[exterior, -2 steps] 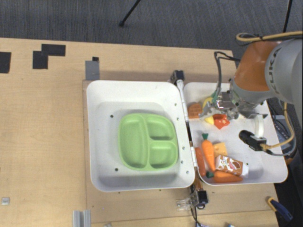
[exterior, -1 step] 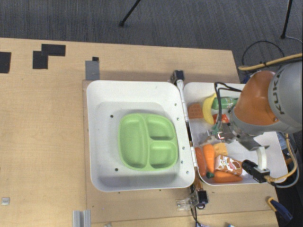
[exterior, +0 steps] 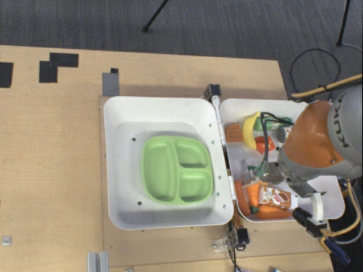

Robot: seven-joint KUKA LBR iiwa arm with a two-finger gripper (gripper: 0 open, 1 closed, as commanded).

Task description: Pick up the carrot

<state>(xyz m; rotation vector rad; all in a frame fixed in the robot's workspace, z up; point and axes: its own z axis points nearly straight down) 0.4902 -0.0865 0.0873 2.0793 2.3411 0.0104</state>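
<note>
1. The carrot (exterior: 271, 212) lay along the near edge of the right bin (exterior: 334, 205).
2. The arm (exterior: 311, 137) covered that bin's middle.
3. A green tray (exterior: 176, 169) sat in the left bin (exterior: 122, 152).

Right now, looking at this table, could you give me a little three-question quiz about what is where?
1. True or false: the green plate lies in the left bin.
2. Which bin holds the carrot? A) left B) right
3. Fill in: the banana lies at the ___ end of the right bin, farthest from the carrot.

Key: 1 true; 2 B; 3 far (top of the view).
</note>
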